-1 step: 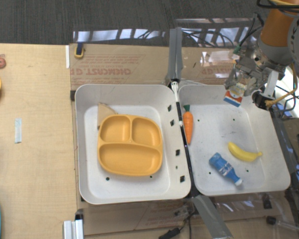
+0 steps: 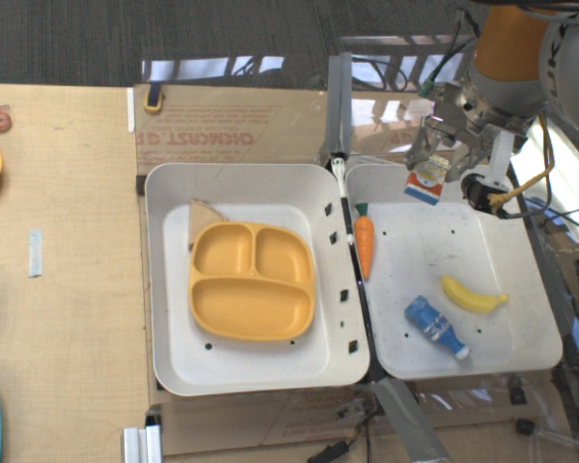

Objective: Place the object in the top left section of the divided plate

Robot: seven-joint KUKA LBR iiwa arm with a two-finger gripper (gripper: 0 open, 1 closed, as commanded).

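A yellow divided plate lies in the left bin, with its top left section bare. My gripper hangs over the back edge of the right bin, far to the right of the plate. Between its fingers sits a small white carton with red and blue marks, lifted off the bin floor.
An orange carrot lies along the right bin's left wall. A banana and a blue bottle rest near its front. A brown card pokes out from under the plate's back left corner. The ridge between the bins separates gripper and plate.
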